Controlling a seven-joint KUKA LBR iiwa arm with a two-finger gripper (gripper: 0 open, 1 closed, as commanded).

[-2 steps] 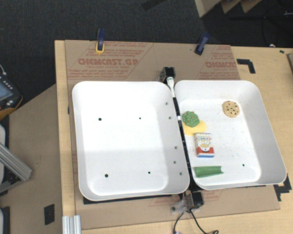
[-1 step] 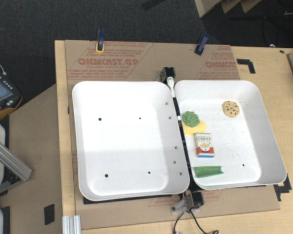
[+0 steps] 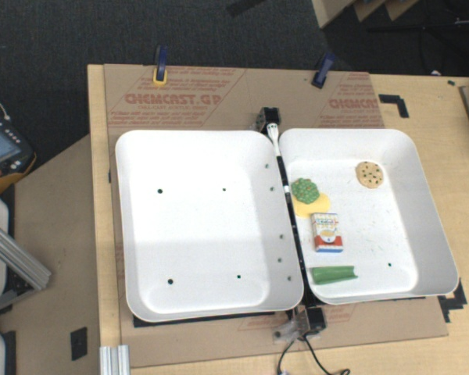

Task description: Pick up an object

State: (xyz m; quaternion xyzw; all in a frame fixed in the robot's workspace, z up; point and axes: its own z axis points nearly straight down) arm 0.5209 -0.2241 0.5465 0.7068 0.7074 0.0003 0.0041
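Currently I see four items in the right shallow white bin (image 3: 422,209): a round tan cookie (image 3: 369,174), a bumpy green piece on yellow (image 3: 305,191), a small red-and-white carton (image 3: 327,232) and a flat green pod (image 3: 333,273). Gripper jaws: cannot tell.

Red lettering reading "CHEMCAST GP" is printed on the brown masking paper of the board (image 3: 242,92) under the two bins, once behind the left bin (image 3: 195,217) and again, partly cut off by the bin rim, behind the right bin (image 3: 399,209). Smaller red lines are printed beneath each of these marks, but they cannot be read. A printed label is carried on the small carton (image 3: 327,232) in the right bin, too small to be read.
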